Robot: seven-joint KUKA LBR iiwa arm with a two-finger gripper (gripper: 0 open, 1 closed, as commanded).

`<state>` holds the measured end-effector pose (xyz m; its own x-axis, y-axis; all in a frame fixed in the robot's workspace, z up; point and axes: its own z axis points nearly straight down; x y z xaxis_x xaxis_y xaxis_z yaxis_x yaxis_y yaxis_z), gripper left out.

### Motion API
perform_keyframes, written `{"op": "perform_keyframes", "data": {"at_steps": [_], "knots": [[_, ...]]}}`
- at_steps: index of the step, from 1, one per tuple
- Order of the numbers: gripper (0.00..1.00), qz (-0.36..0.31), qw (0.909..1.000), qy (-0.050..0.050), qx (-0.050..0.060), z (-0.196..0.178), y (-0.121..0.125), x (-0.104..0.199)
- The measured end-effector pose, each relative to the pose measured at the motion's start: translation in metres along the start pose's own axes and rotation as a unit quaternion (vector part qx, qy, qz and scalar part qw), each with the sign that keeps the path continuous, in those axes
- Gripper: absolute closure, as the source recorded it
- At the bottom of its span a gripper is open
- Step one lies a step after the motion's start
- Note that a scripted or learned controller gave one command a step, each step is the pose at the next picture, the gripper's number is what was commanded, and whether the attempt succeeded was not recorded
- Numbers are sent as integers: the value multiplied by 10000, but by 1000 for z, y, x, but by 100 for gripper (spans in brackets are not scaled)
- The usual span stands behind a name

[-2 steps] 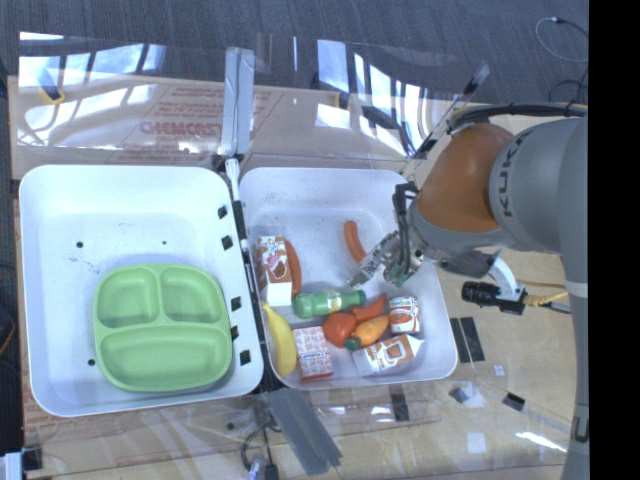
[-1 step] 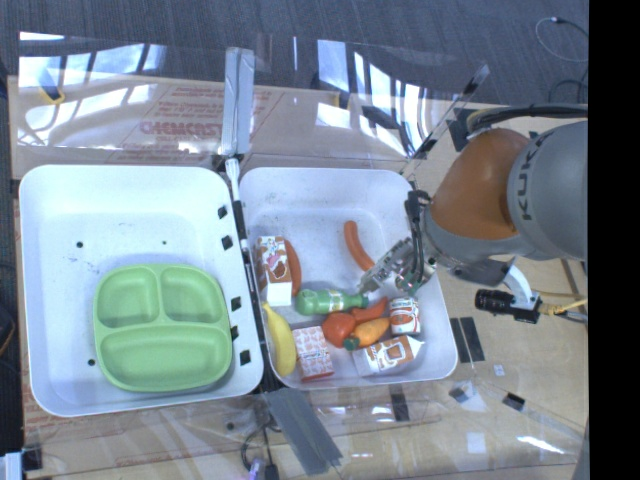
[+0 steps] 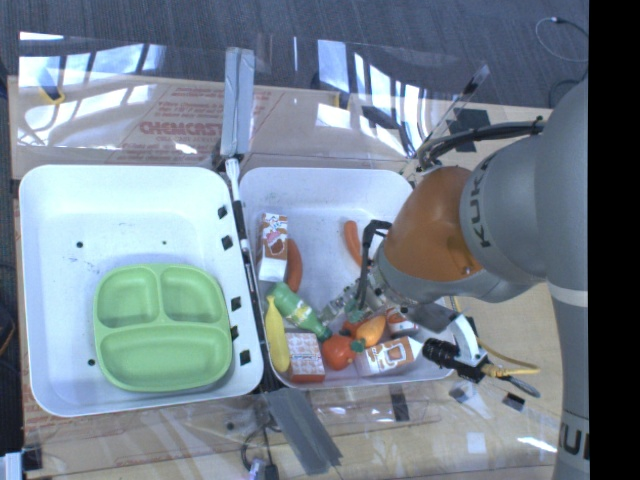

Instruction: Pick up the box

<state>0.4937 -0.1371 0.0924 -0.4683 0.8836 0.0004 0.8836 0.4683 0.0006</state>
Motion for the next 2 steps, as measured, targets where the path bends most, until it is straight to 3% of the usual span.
{"op": "perform_keyframes", "data": {"at_steps": [1,2], "knots": [[100,467,9989,0,0,-100,126,12],[100,-2167,9762,6,11,-90,31,0]]}}
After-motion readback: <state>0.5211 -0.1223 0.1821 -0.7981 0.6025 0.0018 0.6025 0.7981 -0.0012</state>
